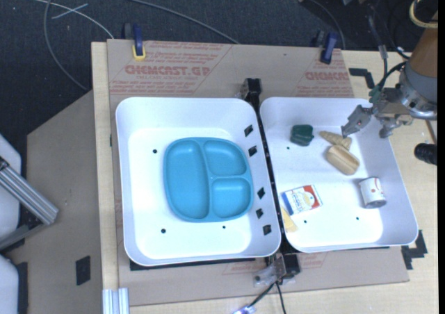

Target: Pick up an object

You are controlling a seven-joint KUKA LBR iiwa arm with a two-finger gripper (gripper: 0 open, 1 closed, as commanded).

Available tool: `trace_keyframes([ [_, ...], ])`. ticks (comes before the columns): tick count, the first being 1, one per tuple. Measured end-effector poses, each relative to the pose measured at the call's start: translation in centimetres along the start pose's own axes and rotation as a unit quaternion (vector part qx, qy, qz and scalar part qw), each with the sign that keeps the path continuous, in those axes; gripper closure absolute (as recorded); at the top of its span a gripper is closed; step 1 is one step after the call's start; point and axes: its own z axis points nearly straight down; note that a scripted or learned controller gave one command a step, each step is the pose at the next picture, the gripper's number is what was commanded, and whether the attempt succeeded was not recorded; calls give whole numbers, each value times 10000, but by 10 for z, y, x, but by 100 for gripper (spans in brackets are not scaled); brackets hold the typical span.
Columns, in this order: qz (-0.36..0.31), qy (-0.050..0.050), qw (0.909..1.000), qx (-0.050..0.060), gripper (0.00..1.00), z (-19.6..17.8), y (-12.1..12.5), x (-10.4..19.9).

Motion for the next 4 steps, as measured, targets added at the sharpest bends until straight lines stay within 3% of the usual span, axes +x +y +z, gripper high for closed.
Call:
trace_keyframes([
  [1,-18,-17,10000,-72,0,-9,3,1],
  [3,-19,-8,10000,-53,0,97,8,6],
  [4,-20,-13,10000,-55,0,125,8,6],
])
